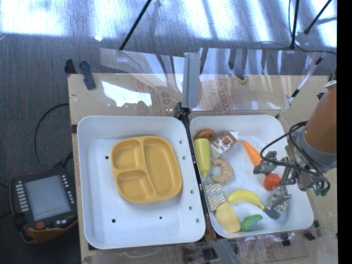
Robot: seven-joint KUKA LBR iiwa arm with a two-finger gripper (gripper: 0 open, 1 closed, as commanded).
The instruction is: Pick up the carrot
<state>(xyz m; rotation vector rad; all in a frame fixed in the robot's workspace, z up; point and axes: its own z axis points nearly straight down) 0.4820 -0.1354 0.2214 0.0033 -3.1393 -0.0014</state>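
**A:** Where is the carrot (252, 152) to be found?

**B:** It is seen in the right bin (275, 122), in the upper right part of that bin, lying at a slant on the white floor. The gripper (281, 187) is placed below and to the right of it, near but apart. A red-orange round thing, perhaps a tomato (271, 181), is seen just beside the gripper, between it and the carrot.

**A:** What can be said of the fingers?

**B:** Little. Dark metal parts and cables are crowded together there, and it cannot be told whether the fingers are spread or closed. Nothing is seen held between them.

**A:** What could go wrong from here?

**B:** The tomato may be taken for the carrot, since the two are alike in colour and the tomato lies nearer. If the gripper is lowered where it stands, the tomato or the small patterned packet (278, 203) under it could be struck or pinched instead. The carrot is also tapered and smooth, so it might be squeezed out sideways if it is gripped near its thin end.

**A:** What is hidden or unclear?

**B:** The arm (329, 126) is cut off at the right edge of the frame. The packet is partly covered by the gripper. The banana (246, 197), the ring-shaped pastry (222, 170) and the yellow tray (146, 168) in the left bin (93, 202) are seen plainly; the table (137, 95) is blurred by glare.
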